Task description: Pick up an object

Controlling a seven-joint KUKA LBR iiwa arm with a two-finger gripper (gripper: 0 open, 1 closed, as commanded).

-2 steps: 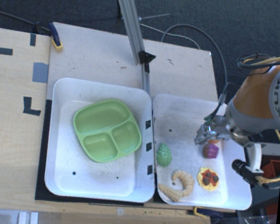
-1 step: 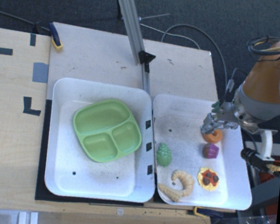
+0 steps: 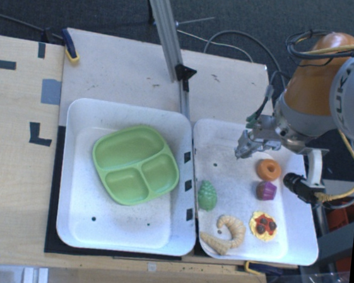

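Pale surface (image 3: 128, 69) carries two white bins side by side. Right bin (image 3: 225, 137) holds the candidates: an orange doughnut (image 3: 268, 170), a purple piece (image 3: 266, 191), a green piece (image 3: 207, 196), a croissant (image 3: 229, 232) and a small tart (image 3: 264, 225). End effector (image 3: 247, 147) hangs over the bin's upper part, just beside the doughnut; its opening cannot be told, and nothing shows in its grip. Recommended: centre over the doughnut, descend straight, close across its width. Left bin (image 3: 73, 157) holds a green tray (image 3: 135, 164).

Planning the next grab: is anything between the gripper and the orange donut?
Nothing visible. The gripper hovers over bare bin floor in the right bin, and the orange donut lies just beside it; the purple toy sits beyond the donut.
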